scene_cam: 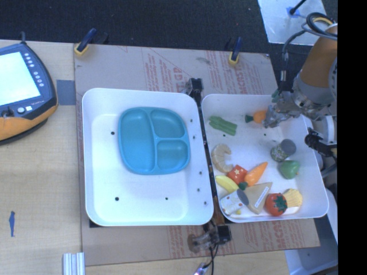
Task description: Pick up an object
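My gripper point(271, 120) hangs over the far right part of the right bin point(319, 209), just right of a small orange carrot piece point(258, 117) with a dark green top. Nothing shows between its fingers. The bin also holds a green pickle-like piece point(222, 125), a grey can point(282, 150), a green pepper point(289, 168), a shrimp point(221, 157), an orange carrot point(257, 172), a red strawberry point(237, 173), a banana point(227, 184), a knife point(242, 197), a cheese wedge point(258, 195), a tomato point(275, 204) and yellow corn point(293, 197).
The left bin point(92, 153) holds a blue divided plate point(153, 140). A tablet device point(23, 90) lies at the far left of the bench. Blue-and-yellow clamps point(84, 43) stand at the board's far edge. The arm's grey body point(315, 73) rises over the right bin's far right corner.
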{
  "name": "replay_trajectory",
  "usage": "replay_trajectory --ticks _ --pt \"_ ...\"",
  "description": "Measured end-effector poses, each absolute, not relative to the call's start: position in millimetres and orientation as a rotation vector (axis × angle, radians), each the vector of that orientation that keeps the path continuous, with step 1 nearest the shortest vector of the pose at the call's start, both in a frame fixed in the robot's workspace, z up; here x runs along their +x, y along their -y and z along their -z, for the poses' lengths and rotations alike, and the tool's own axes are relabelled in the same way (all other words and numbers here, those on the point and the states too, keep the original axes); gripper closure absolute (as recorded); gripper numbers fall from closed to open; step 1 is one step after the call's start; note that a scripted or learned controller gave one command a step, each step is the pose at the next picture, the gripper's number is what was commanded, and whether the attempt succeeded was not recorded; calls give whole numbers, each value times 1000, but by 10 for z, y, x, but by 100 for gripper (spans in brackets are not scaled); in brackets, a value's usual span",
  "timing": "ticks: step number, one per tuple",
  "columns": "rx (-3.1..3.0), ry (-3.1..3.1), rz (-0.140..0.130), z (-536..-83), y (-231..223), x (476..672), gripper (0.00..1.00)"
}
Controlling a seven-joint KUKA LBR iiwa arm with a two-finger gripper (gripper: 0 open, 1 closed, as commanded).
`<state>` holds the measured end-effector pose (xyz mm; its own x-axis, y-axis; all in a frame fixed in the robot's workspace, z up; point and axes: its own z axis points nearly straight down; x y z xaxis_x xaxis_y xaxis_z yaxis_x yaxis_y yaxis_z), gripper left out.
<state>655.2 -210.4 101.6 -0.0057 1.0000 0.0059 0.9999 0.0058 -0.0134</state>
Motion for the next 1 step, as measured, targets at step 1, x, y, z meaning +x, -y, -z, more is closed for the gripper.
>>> replay_trajectory --ticks 1 --pt "-2205 2219 -9 -1016 2104 6552 0"
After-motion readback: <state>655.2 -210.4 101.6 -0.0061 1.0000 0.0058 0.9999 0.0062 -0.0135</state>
